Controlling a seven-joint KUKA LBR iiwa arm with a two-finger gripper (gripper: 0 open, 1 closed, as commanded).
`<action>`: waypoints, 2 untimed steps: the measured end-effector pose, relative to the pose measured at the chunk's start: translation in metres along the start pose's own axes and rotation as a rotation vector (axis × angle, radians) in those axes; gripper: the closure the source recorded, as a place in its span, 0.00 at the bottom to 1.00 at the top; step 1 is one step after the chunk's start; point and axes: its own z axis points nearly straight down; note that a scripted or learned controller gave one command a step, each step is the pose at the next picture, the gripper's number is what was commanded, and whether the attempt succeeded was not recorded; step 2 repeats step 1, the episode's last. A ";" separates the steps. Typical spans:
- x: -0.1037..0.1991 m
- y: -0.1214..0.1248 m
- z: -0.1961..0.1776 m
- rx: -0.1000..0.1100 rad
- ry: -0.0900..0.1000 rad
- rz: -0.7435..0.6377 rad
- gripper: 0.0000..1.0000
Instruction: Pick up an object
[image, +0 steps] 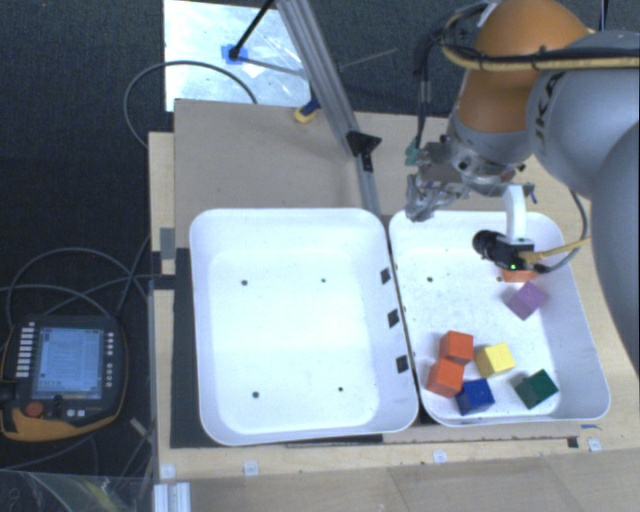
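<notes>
Nearest in the right bin (590, 400) lay a blue cube (475, 396) and a green cube (536, 387). Just beyond were two orange cubes (450, 362) and a yellow cube (494, 359); farther back was a purple cube (525, 299). The blocks were judged light, rigid and flat-sided, best taken across opposite faces. The purple cube stood apart and was judged easiest. The gripper (422, 205) hung over the far rim; whether it was released or clenched could not be told.

My arm (590, 120) is grey, rounded casing with a broad orange band (510, 60) above the wrist. Black cables loop beside that band. My claw (425, 200) below it is dull grey metal.
</notes>
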 end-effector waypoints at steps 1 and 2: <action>0.053 -0.009 0.001 0.002 0.000 0.000 1.00; 0.053 -0.009 0.001 0.002 0.000 0.000 1.00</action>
